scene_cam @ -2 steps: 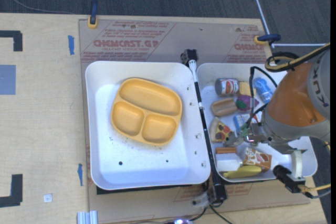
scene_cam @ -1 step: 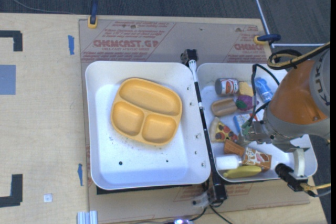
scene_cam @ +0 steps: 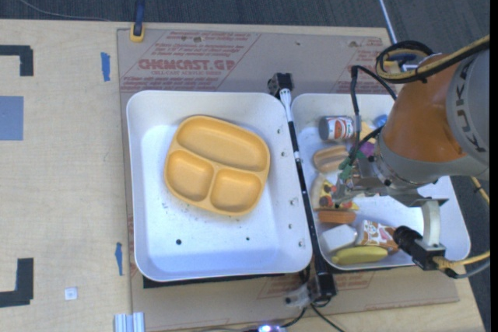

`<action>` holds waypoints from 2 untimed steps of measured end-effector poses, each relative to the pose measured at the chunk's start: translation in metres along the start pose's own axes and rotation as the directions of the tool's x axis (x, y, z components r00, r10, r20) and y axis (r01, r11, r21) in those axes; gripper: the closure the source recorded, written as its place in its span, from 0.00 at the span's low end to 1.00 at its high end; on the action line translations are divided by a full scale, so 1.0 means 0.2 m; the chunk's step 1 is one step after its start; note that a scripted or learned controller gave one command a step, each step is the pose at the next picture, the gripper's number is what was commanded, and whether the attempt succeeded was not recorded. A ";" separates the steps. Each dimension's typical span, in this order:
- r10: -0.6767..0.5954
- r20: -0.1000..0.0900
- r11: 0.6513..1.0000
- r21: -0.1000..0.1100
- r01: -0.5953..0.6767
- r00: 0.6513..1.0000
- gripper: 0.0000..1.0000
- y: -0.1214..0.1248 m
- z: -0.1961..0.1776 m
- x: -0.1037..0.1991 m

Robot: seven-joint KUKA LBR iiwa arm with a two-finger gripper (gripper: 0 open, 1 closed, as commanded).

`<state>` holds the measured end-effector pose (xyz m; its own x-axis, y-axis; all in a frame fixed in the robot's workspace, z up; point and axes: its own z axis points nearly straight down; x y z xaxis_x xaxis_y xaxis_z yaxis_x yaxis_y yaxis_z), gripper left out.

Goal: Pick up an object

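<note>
Camera view looks down on the gripper (scene_cam: 348,184), sunk low among the clutter at the left side of the right bin (scene_cam: 459,241); the orange band and grey wrist bulk of the arm (scene_cam: 424,132) cover most of it, so whether it is wide, narrow or closed on anything cannot be told.

Working outward from the gripper: a toy hot dog (scene_cam: 331,159) lies just at its 11 o'clock, and a small can (scene_cam: 338,127) with a red label sits further out towards 12. At about 6 o'clock lies an orange carrot-like piece (scene_cam: 336,217), beyond it a small printed packet (scene_cam: 377,232), and beyond that, near the bin's front wall, a banana (scene_cam: 359,253). These look like light, hollow plastic play food: stiff, smooth, apt to skid or roll if pinched off-centre. The hot dog and banana are best taken across their narrow middle; the can across its round body, where it may slip. The packet seems flat and harder to get under.

Well off at 9 o'clock, in the left bin (scene_cam: 148,183), rests a yellow divided plate (scene_cam: 218,165), broad, rigid and graspable only by its rim.
</note>
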<state>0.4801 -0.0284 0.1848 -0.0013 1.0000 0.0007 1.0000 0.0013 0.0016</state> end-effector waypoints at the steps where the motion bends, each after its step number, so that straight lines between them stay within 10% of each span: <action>1: 0.001 0.002 1.000 -0.001 -0.001 1.000 1.00 0.00 -0.01 -0.14; 2: 0.000 0.002 1.000 0.000 0.000 1.000 1.00 0.05 0.00 -0.11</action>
<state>0.4892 -0.0509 0.1845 -0.0009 1.0000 -0.0011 1.0000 0.0009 0.0020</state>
